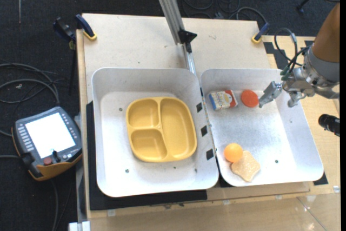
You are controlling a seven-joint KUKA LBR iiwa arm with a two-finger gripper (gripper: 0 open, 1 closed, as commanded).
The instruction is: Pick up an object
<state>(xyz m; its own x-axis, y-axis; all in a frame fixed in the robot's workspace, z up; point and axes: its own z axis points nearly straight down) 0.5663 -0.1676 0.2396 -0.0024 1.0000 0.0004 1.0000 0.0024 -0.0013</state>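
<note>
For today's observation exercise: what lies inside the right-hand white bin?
The right bin holds a small carton, a red ball, an orange ball and a tan bread-like piece touching it. The bin floor under them is covered.

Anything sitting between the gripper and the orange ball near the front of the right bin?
No. In the camera view, bare bin floor separates the gripper from the orange ball. The red-orange round piece sits just left of the gripper, off that line.

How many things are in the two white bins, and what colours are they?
Yellow: 1, a yellow plastic divided plate
Red: 1, a small red round ball
Orange: 1, an orange round ball
Tan: 1, a tan toast-shaped piece
White and blue: 1, a small white and blue carton
Total: 5
</note>
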